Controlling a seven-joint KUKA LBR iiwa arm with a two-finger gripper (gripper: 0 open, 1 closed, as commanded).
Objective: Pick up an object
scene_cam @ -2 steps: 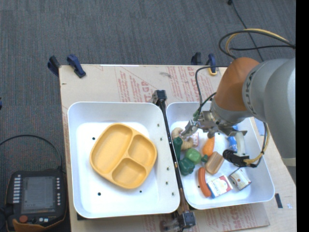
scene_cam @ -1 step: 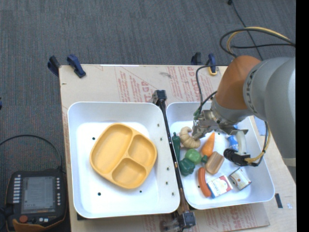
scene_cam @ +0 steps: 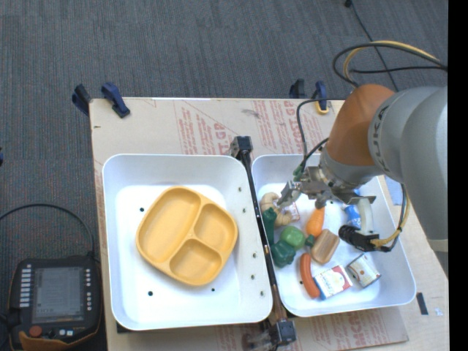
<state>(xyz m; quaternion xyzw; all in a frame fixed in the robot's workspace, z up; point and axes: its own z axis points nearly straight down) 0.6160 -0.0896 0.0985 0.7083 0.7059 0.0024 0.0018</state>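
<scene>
You have the divided plate (scene_cam: 187,235) in the left bin (scene_cam: 117,174); the right bin (scene_cam: 398,284) holds a cluster of small items (scene_cam: 314,251), perhaps touching.

A black teach pendant (scene_cam: 50,302) lies on grey carpet (scene_cam: 183,42); blue clamps (scene_cam: 115,98) grip the board (scene_cam: 219,123).

Even, diffuse overhead light fills the scene, bright without harshness. The two shallow white plastic bins (scene_cam: 117,196) are nearly washed out, their walls showing little tone. The yellow three-compartment plastic tray (scene_cam: 187,234) carries soft sheen along its rims and throws only a faint shadow. The dark grey ribbed carpet (scene_cam: 183,35) looks slightly grainy. Small objects beneath the grey arm (scene_cam: 409,145) appear soft and low in detail.
</scene>
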